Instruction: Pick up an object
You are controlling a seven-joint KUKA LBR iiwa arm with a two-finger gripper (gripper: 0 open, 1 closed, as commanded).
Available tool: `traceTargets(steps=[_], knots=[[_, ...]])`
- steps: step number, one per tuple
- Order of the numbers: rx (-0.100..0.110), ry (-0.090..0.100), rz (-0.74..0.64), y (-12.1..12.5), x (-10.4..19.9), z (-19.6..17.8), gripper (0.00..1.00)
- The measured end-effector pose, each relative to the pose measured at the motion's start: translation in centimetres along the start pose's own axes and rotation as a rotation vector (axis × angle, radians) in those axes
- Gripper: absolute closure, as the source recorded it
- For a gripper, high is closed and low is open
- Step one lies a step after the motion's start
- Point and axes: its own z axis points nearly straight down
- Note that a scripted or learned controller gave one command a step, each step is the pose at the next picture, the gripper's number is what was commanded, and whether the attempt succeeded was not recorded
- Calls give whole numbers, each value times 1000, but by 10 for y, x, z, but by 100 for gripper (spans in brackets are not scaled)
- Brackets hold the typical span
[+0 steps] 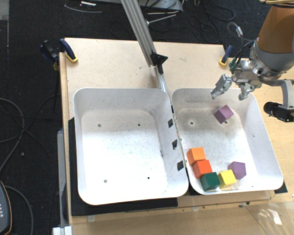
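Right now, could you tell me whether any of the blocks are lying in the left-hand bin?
No, the orange block, green block, yellow block and both purple blocks all sit in the right bin.

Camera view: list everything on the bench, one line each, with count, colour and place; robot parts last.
Bins: 2, white, side by side on the bench; left bin, right bin.
Purple blocks: 2; one near the right bin's far end, below the tool; one at its near end.
Orange blocks: 2; and, touching, near end of the right bin.
Green block: 1, beside the yellow one.
Yellow block: 1, between green and purple.
Clamps: 2, blue and yellow, far bench corners.
Arm: 1, grey and orange, from the right.
Tool: 1, open, holding nothing.
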Motion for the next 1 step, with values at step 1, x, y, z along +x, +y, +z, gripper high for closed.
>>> traceTargets(steps=[1], knots=[[9, 0, 7, -7, -59, 110, 0]])
